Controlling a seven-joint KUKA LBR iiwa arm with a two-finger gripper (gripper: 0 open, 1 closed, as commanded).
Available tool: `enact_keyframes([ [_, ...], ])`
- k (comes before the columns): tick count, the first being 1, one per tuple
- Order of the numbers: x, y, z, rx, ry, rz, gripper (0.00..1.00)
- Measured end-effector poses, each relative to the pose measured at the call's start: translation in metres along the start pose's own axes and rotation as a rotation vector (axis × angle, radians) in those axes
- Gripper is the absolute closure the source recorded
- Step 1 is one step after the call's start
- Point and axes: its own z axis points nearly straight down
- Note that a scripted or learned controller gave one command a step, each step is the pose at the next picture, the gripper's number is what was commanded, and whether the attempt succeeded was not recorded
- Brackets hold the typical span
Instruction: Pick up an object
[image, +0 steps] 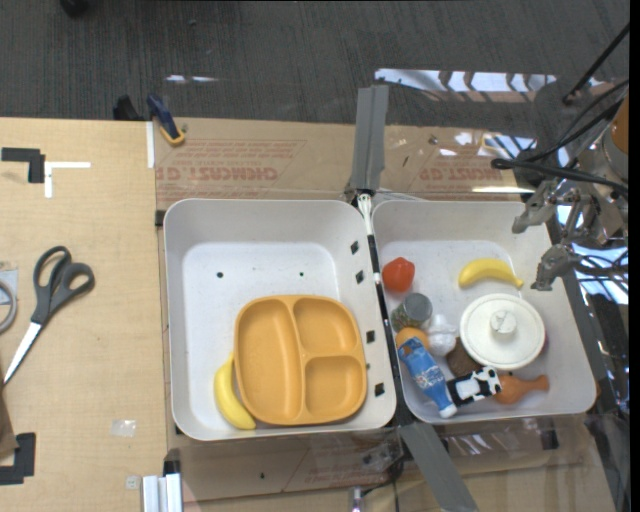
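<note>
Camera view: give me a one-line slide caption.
Tool poised over right bin's edge beside banana and white lid; left bin holds orange tray.

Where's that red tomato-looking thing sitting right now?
The red tomato-like object lies in the right bin, near its left wall, just above a small grey can and left of the banana.

Around the white lidded pot (502, 329) in the right bin lie a yellow banana (488, 272) just behind it, a red tomato (398, 273) far to its left, a blue bottle (423, 370) leaning at its front left, and a black-and-white cow toy (474, 386) in front.
</note>
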Motion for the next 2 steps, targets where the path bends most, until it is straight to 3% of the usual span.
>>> enact_keyframes([
  [1, 0.047, 0.013, 0.117, 0.001, -0.003, 0.071, 0.0],
  [2, 0.025, 0.038, 0.184, 0.001, -0.006, 0.215, 0.0],
])
